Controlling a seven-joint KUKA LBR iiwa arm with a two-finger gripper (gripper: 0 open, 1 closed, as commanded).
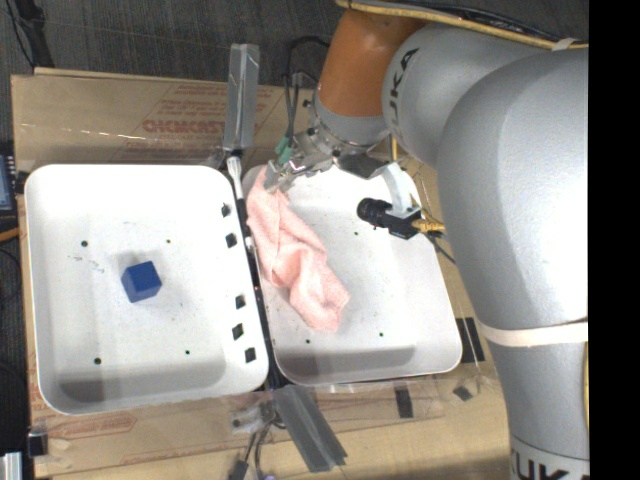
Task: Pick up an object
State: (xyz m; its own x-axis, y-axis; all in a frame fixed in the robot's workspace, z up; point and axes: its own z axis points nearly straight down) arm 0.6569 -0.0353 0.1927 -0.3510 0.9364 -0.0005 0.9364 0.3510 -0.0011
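A blue cube (141,280) sits in the left bin (60,193), well apart from the pink cloth (295,258). The cloth lies along the right bin's (425,343) left wall. The hand (290,165) is at the cloth's top corner; I cannot tell its state.

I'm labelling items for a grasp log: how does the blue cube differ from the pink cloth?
The blue cube is small, rigid and boxy; the pink cloth is much larger, soft and crumpled.

The cube sits in the left bin, well apart from the walls; the cloth lies in the right bin, along its left wall.

The cube is far from the gripper; the cloth's top end lies right at it.

Both rest on white bin floors.
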